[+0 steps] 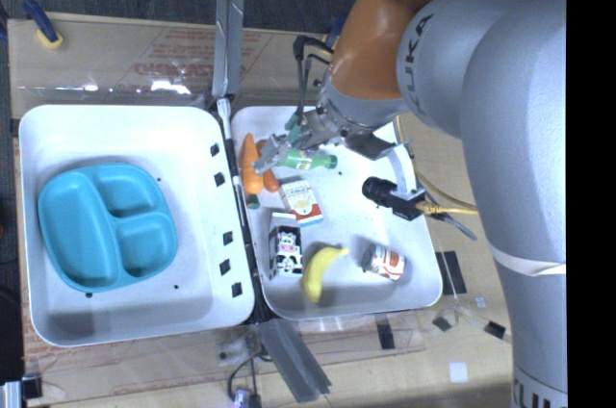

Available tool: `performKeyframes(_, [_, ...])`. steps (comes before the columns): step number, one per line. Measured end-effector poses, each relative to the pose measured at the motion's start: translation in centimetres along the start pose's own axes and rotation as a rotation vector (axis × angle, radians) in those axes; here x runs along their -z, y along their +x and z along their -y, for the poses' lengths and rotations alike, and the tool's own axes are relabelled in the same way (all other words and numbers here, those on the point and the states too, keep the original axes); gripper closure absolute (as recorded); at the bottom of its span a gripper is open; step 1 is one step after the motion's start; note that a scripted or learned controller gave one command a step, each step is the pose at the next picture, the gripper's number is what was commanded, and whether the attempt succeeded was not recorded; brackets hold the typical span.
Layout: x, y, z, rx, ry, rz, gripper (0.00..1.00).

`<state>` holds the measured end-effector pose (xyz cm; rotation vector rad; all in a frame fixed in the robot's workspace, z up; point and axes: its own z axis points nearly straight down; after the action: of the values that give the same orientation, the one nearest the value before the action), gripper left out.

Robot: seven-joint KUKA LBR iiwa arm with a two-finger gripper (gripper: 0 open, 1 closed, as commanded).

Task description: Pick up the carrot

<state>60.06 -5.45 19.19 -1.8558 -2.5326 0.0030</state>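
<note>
The carrot (249,164) is orange with a green stub at its near end. It lies lengthwise against the left wall of the right bin (414,286), in the far left part. My gripper (277,149) hangs low just to the right of the carrot's far half, close to it, with a green bottle (310,162) lying right beside it. I see nothing lifted off the bin floor.
In the right bin are a small orange-red piece (270,182), a small snack carton (300,201), a black-and-white carton (285,248), a banana (320,269) and a red-and-white can (385,262). The left bin (38,132) holds a blue divided tray (106,223).
</note>
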Motion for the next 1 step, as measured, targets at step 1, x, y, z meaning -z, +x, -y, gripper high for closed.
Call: performKeyframes(1, [-9.62,-4.96,3.35,-0.123,0.002,-0.001,0.00])
